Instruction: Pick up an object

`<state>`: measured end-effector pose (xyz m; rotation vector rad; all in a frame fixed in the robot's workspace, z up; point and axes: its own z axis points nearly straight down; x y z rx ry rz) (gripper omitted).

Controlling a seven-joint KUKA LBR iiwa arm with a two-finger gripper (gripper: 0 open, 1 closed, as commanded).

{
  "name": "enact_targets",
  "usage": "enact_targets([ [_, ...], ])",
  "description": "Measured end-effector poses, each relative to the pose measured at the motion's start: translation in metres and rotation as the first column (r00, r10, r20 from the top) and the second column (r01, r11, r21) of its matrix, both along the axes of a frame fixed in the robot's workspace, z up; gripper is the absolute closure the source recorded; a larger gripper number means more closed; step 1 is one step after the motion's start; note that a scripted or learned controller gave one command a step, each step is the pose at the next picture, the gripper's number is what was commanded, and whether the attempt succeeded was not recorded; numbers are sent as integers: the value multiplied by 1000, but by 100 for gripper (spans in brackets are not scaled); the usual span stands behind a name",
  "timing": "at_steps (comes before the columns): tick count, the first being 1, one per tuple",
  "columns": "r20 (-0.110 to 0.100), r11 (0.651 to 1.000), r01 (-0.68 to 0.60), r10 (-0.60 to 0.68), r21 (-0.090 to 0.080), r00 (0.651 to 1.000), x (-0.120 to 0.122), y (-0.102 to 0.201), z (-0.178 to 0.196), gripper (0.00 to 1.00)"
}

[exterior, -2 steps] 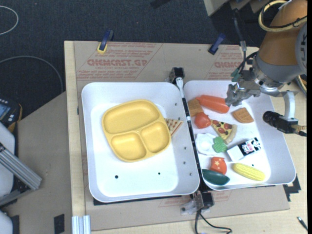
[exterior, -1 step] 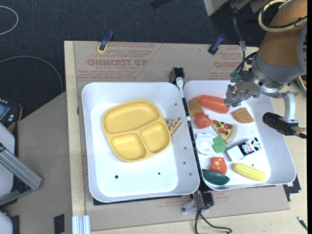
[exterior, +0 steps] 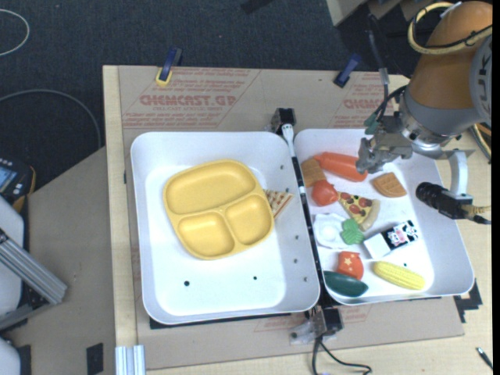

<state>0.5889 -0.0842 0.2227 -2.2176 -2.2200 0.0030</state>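
Camera view: brown bench bears two white bins, dark carpet around.

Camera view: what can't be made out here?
- End effector: finger state unreadable; dark and small against the carrot.
- Carrot: its right end is covered by the end effector; contact can't be judged.
- Waffle piece: partly tucked behind the yellow plate.
- Milk carton: print too small to read.
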Motion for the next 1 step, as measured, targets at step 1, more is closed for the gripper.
enact_targets([
  [1,8,1000,0,1,-2,1000,18,-1,7,100],
])
